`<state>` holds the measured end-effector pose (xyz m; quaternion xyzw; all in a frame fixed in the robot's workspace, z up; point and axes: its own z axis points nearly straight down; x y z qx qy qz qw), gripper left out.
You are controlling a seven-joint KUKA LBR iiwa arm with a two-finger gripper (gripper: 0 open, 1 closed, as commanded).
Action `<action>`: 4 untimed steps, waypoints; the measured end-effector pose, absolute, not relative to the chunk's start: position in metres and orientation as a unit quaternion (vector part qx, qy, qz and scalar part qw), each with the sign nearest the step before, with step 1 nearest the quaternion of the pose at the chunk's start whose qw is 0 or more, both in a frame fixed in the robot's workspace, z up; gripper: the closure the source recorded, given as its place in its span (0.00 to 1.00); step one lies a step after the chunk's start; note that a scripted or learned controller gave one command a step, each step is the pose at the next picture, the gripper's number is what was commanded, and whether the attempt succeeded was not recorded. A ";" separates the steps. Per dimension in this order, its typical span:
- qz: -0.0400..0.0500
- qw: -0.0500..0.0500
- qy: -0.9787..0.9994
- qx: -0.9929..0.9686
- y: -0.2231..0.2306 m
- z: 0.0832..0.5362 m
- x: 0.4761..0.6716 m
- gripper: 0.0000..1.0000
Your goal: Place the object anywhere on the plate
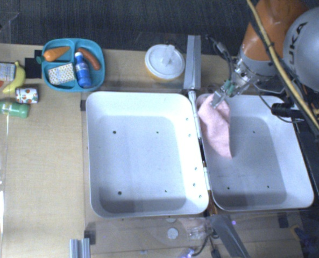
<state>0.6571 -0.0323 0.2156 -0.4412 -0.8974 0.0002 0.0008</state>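
Note:
A pink cloth (216, 125) hangs at the left side of the right bin (267, 192), close to the divider between the bins. Its top corner is pinched in my gripper (221, 98), which is shut on it, and the rest of it drapes down toward the bin floor. The arm comes in from the upper right, its orange band (267, 15) above the wrist. A blue divided plate (97, 52) sits on the bench at the far left, beyond the left bin, with toy food and a small blue bottle in its compartments.
The left bin (143, 155) lies between the cloth and the plate. A round white and yellow lidded container (164, 62) stands behind the bins. A toy banana (15, 78), a small can (27, 95) and a green bottle (8, 108) lie left of the plate.

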 end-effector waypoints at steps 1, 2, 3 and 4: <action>-0.001 -0.001 -0.967 -0.255 0.023 0.211 0.663 1.00; -0.001 -0.001 -0.998 -0.058 0.073 0.223 0.659 1.00; -0.001 -0.001 -1.000 -0.002 0.115 0.219 0.652 1.00; -0.001 -0.001 -1.000 0.000 0.167 0.221 0.645 1.00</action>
